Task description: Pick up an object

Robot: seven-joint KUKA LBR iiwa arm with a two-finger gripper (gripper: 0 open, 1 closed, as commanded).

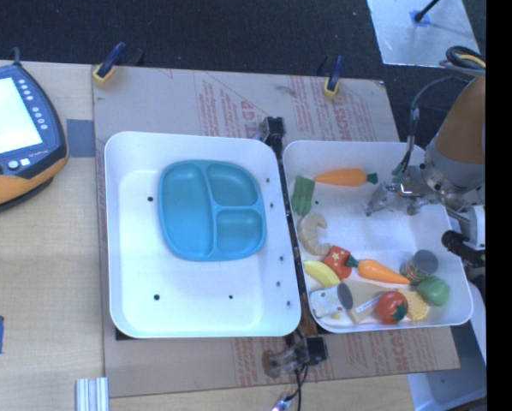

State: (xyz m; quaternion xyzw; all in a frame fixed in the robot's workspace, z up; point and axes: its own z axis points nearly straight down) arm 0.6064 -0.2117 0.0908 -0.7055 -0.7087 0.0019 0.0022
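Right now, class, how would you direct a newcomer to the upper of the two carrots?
Start at the right bin, the one crowded with toy food beside the bin holding the blue plate. Look along its far edge: the upper carrot lies there alone, green top pointing right. The other carrot sits lower, among the pile.

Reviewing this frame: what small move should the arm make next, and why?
Probably shift the gripper toward the carrot lying just beside it at the right bin's far end, then descend. That carrot sits apart from the other items, unlike the crowded pile at the near end.
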